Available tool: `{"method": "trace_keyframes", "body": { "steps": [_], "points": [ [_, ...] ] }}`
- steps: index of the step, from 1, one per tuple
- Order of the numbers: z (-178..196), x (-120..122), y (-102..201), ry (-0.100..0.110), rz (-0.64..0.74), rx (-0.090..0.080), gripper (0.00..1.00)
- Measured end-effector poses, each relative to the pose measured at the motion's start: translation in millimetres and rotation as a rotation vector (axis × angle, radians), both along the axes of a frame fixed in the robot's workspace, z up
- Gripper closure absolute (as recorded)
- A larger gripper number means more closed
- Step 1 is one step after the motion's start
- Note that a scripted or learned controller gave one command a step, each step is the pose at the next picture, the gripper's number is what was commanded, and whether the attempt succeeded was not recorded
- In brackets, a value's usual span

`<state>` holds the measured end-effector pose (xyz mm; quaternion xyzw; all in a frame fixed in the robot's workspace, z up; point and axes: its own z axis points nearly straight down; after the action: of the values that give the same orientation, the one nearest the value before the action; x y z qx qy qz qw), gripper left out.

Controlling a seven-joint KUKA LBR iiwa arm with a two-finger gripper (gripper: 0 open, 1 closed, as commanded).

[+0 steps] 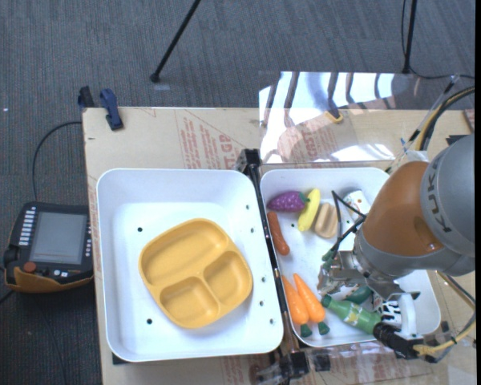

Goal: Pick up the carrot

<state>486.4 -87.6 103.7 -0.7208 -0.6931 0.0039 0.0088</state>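
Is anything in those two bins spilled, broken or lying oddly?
Nothing stands out. The yellow divided plate sits flat in the left bin. The carrot and other toy foods lie loosely in the right bin, none spilled outside.

two bins, two carrots, one yellow plate
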Motion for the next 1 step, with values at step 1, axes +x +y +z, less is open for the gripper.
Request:
{"method": "trace_keyframes", "body": {
  "steps": [1],
  "points": [
    [7.8, -0.9, -0.4, 0.007, -0.009, 0.004, 1.00]
  ]
}}
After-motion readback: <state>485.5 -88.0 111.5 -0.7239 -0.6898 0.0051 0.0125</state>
